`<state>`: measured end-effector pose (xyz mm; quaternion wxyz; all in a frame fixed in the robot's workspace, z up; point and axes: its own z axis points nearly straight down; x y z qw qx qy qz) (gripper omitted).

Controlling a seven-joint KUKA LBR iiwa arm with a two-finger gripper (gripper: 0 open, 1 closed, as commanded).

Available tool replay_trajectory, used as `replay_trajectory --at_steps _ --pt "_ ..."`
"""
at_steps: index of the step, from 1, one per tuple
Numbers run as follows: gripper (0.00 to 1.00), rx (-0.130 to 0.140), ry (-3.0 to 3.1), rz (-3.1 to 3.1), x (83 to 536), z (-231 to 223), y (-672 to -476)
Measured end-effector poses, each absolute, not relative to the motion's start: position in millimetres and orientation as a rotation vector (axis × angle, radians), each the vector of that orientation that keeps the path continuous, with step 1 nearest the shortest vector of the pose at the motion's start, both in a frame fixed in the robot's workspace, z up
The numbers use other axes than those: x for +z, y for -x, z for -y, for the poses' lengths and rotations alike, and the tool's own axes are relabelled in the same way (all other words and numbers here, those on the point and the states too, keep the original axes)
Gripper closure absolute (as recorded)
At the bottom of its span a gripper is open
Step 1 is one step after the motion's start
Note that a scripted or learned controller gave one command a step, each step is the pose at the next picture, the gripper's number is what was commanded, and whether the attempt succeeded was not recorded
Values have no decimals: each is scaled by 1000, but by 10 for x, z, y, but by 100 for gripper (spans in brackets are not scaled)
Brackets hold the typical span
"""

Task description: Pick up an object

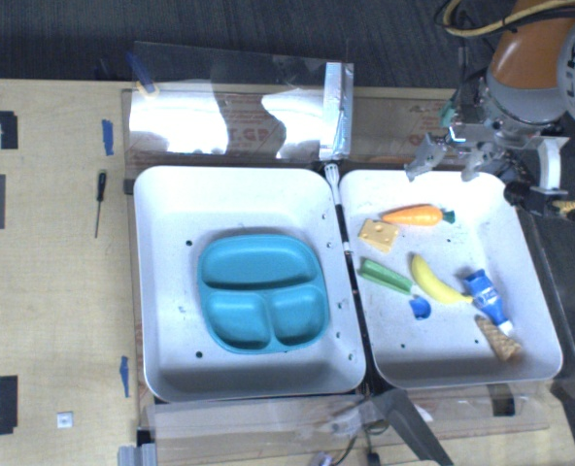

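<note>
Camera view, looking down at a slant on 2 white bins set side by side.

Left bin point(161, 202): holds 1 blue divided tray point(262, 290) with 3 compartments, lying flat near the bin's middle.

Right bin point(535, 289): 6 small items scattered on its floor.
- Orange carrot point(413, 216), green stub at its right end, lying roughly level near the bin's far side.
- Yellow cheese wedge point(379, 235) just beside the carrot, at its near left, touching or almost so.
- Green stick-shaped piece point(385, 277) lying at a slant, toward the bin's left wall.
- Yellow banana point(435, 282) curved, just right of the green piece.
- Small blue piece point(421, 308) touching or nearly touching the banana's near side.
- Blue tube point(486, 297) at the banana's right end; a tan, textured piece point(501, 338) just nearer than it.

Gripper point(456, 166) sits over the far rim of the right bin, above and apart from the carrot. The 2 fingers stand spread apart with nothing between them. Arm point(535, 61), orange band showing, enters from the upper right.

A clear plastic sheet point(239, 115) stands behind the left bin, catching glare.
</note>
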<state>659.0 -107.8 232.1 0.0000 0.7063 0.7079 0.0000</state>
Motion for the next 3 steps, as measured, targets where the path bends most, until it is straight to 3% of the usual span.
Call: replay_trajectory --at_steps 1,2,3 --pt "0 -4 -2308 -2135 1833 837 -6152" --pt "0 -7 -2468 -1950 1064 1183 -5942" --pt "0 6 -2200 -2239 877 1228 -5658"
